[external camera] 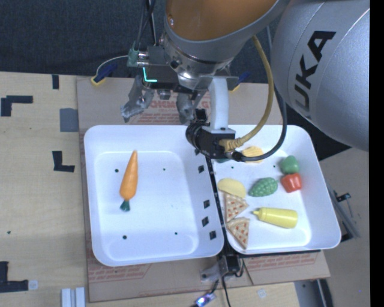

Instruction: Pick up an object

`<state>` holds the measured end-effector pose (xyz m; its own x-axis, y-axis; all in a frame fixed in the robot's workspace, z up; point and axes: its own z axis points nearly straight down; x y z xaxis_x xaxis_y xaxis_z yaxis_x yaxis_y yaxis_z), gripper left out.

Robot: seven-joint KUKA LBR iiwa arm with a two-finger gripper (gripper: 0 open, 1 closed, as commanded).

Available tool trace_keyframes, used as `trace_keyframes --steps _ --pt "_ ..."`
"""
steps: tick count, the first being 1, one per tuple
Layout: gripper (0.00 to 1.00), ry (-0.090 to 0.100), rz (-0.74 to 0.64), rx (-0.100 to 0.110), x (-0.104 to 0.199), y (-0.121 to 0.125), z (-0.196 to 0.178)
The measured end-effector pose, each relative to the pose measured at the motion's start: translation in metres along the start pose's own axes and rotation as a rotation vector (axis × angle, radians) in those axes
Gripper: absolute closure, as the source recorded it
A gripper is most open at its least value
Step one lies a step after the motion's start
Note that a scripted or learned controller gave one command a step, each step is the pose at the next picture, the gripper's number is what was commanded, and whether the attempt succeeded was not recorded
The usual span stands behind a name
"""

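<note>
Risk of a missed grasp: gripper [155, 105], fingers spread and holding nothing, hangs beyond the bins' far rim, well apart from the orange plastic carrot [129, 175] in the left white bin [96, 198].

Brightness: the scene below me is evenly and brightly lit; both shallow white plastic bins [96, 198] read almost pure white.
Light source: seemingly overhead, soft and diffuse.
Shadows: faint grey ones hug the inner bin walls; the long orange toy carrot [129, 174], below and left of my gripper [157, 108], casts barely any.
Glare: a broad sheen on my glossy orange wrist band [210, 18] and a pale highlight on my grey metal arm casing [324, 66], up and right of my gripper.
Focus: my arm casing is soft and blurred; bin contents below are sharper.
Dark areas: the backdrop above my gripper is deep, grainy blue-black.
</note>
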<state>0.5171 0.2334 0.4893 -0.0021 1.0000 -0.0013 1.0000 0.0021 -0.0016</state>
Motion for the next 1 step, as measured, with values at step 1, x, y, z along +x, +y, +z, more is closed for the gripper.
trace_keyframes --steps 1 --pt "0.00 0.001 0.007 -0.006 -0.0734 0.0017 -0.0486"
